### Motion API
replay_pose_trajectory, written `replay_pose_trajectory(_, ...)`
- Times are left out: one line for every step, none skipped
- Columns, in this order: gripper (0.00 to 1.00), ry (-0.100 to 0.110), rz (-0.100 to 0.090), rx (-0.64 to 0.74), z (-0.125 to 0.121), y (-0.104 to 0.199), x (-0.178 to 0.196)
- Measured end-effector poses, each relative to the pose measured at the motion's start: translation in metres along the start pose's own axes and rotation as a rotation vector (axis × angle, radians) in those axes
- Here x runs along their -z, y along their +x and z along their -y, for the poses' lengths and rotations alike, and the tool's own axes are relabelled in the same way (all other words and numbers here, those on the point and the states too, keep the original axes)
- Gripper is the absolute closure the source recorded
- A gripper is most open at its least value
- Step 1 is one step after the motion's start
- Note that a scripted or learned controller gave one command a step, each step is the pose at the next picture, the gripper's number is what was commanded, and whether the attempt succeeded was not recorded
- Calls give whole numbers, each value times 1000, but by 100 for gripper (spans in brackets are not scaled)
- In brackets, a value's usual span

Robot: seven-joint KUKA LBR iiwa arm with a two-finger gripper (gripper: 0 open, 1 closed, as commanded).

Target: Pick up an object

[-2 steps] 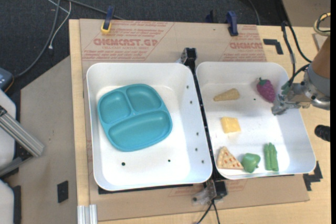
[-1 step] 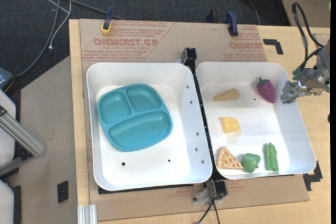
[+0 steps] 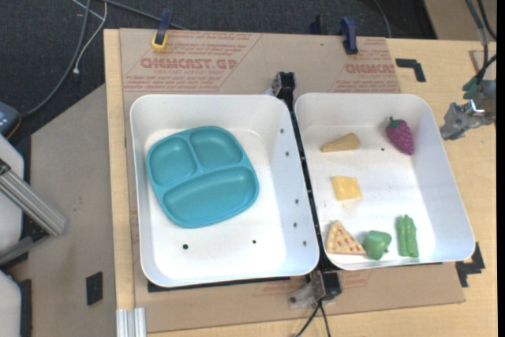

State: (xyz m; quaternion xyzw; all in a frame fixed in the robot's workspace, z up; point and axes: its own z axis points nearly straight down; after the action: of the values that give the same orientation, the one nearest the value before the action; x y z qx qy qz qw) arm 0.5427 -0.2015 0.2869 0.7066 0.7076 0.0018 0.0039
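The right bin (image 3: 442, 170) holds several toy foods. A tan wedge (image 3: 341, 143) lies near its back left, and a purple bunch of grapes (image 3: 400, 136) sits at the back right. In the middle is a yellow cheese block (image 3: 346, 188). Along the front lie a pizza slice (image 3: 342, 239), a green pepper (image 3: 377, 243) and a green bundle of beans (image 3: 407, 236). My gripper (image 3: 462, 120) hangs at the view's right edge, just outside the right bin's far right rim and right of the grapes. It is small and partly cut off, with nothing visibly in it.
The left bin (image 3: 158, 249) holds a teal divided plate (image 3: 203, 174). A black divider (image 3: 302, 185) runs between the bins. Blue clamps (image 3: 163, 24) (image 3: 348, 34) grip the cardboard at the back edge. Cables trail over the dark floor behind.
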Motion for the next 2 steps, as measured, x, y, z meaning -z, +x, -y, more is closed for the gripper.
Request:
replay_pose_trajectory(100, 5, -2, 0, -1, 0, 11)
replay_pose_trajectory(100, 11, -6, 3, 6, 56, -10)
